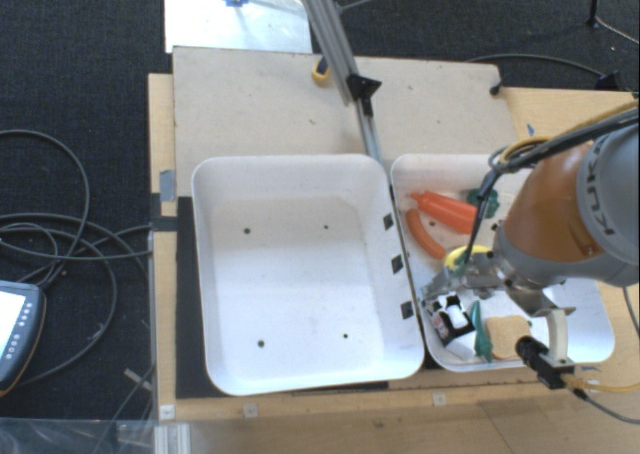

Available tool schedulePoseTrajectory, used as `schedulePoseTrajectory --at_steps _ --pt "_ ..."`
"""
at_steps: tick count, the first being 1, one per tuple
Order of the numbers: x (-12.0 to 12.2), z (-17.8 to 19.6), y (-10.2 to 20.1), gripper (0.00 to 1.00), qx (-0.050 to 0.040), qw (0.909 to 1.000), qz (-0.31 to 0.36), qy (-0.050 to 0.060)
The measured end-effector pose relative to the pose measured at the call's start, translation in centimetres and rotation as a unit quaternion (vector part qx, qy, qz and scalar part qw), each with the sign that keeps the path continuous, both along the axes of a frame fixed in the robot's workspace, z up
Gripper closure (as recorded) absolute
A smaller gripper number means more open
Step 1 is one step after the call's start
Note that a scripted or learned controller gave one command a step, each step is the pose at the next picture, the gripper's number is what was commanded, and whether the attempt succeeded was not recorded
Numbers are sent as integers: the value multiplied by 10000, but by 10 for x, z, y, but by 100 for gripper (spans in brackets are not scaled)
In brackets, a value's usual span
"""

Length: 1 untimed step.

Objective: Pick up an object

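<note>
Camera view, looking down at a slant: the arm's gripper [450, 314] reaches low into the right bin [590, 342], apparently to close on one of the crowded items there. Whether the jaws are released or clenched cannot be told. Candidate objects include an orange carrot-shaped toy [445, 208], a yellow piece [462, 256] and a green item [482, 334]. The left bin [290, 272] sits alongside on the tabletop [250, 102].

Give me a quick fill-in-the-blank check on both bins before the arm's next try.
1. The grey and orange arm reaches over the ____ shallow white bin.
2. The long orange plastic tool lies in the ____ bin.
3. The small yellow round object sits just ____ the orange tool in the picture.
4. The flat tan square piece rests near that bin's ____ edge.

Missing words: right; right; below; front
</note>
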State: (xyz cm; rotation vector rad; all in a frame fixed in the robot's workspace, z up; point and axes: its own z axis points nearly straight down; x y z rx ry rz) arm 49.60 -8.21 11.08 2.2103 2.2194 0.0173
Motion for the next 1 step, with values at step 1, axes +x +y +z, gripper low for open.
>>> schedulePoseTrajectory --at_steps 1 --pt "1 10 0 100 2 10000 -12 -17"
